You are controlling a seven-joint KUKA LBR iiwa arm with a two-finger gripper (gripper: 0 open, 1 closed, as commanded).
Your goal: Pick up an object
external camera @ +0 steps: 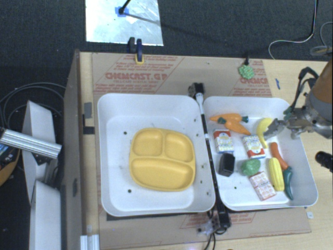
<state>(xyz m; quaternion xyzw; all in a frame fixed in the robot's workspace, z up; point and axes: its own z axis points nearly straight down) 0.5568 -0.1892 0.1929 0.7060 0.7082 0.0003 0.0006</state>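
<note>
Camera view. We take the right-hand shallow white plastic bin [299, 199] as landmark. Inside it we count two toy carrots: an orange one with green tip [231, 122] near the far wall and a slimmer orange-red one [278, 155] toward the right wall. We count three small red-and-white printed cartons [224, 140] [254, 146] [262, 185], one yellow lemon-shaped toy [264, 125], one yellow corn cob [276, 173], one round green vegetable toy [251, 166], one black block [226, 164] and one dark-green pod [287, 183] partly tucked beside the corn.

The two-finger metal gripper [271, 128] sits over the bin's far right part, touching or just above the lemon; we cannot tell its finger state.

Left of the landmark, the second white bin [112, 139] bears one yellow three-compartment plate [162, 158].
</note>
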